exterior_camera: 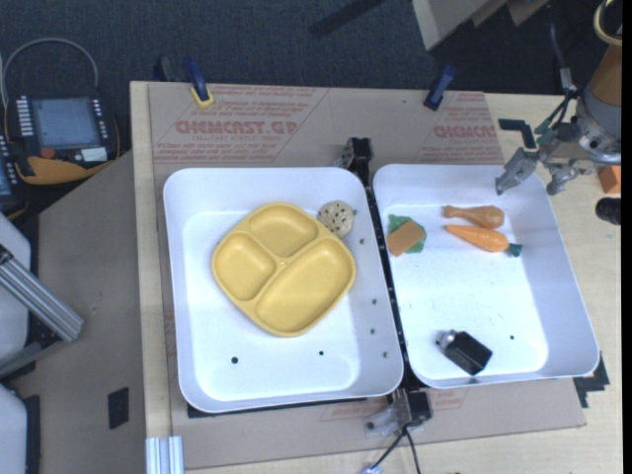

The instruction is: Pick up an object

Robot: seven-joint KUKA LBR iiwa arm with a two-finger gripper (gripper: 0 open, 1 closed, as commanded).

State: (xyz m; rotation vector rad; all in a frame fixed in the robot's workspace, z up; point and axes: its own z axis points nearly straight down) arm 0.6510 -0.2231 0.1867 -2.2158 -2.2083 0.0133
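The gripper (538, 173) hangs over the right bin's (563, 294) far rim. Just below its jaws lie a drumstick (474, 214) and carrot (481, 238); bare white floor opens beyond them, reaching a black block (465, 352) near the front.

The arm enters at the upper right of the frame, its grey body and a sliver of orange showing at the right edge. The gripper (538, 174) sits in the upper right part of the frame, pointing downward. Its two fingers (513, 176) are spread apart with a clear gap between them, one to the left and one to the right, nothing between them.
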